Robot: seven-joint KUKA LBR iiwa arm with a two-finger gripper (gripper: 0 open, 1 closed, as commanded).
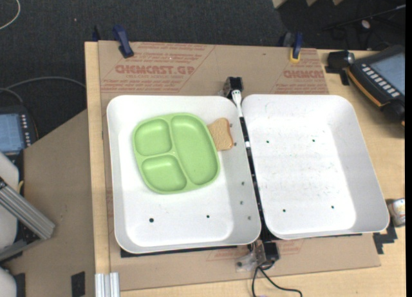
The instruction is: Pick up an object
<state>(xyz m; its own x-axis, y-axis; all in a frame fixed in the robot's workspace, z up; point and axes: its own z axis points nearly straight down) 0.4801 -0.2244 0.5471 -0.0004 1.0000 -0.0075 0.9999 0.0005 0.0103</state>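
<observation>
In the left bin point(129, 225), past its bare near floor: a green divided plate point(177, 154). Touching the plate's right rim, slightly farther back: a small tan slab point(221, 134), long axis running roughly near-to-far, close beside the wall shared with the right bin point(360, 160). Probably reached from the right, across that bin. Gripper state: impossible to tell.

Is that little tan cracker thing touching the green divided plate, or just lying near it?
Touching. In the camera view, the tan cracker overlaps the right rim of the green plate in the left bin, with no white gap between them.
</observation>
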